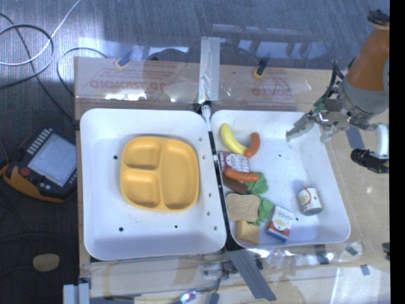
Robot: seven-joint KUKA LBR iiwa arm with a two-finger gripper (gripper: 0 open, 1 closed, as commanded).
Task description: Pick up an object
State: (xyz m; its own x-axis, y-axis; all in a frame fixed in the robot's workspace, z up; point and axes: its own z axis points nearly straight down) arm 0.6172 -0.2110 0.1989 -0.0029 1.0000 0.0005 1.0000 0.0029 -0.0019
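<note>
The right bin (pixel 332 189) holds a heap of toy food along its left side: a yellow banana (pixel 231 139), an orange sausage (pixel 252 144), a red carton (pixel 235 162), a carrot (pixel 243 176), a bread slice (pixel 242 206) and a small juice box (pixel 280 223). A small can (pixel 309 201) lies apart, toward the bin's right. My gripper (pixel 311 133) hovers over the bin's far right part, open, with nothing between its fingers. It is well to the right of the banana and sausage and beyond the can.
The left bin (pixel 101 233) holds a yellow divided plate (pixel 159 173). A bare stretch of the right bin's floor lies under the gripper. A teach pendant (pixel 44 163) and cables lie on the floor at the left.
</note>
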